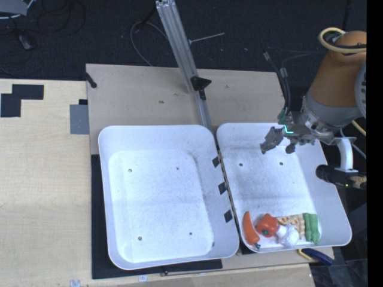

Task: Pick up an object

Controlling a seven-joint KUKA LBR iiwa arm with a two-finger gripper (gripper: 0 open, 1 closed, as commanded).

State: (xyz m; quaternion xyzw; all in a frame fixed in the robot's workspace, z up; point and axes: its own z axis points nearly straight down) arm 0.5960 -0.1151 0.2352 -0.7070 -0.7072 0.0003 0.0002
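Nearest you, the objects huddle in the right bin's [335, 220] front corner, likely slid together: one orange carrot-like piece [249, 228], one red piece [267, 225], one white [288, 236], one green [311, 227], one pale waffled piece [291, 221]. Further back, your pincer [280, 141] hovers above the bin's far end, fingers apart, gripping nothing. Two bins; the left bin [114, 137] sits beside it.

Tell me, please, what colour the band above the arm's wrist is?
Orange, seen in the camera view.
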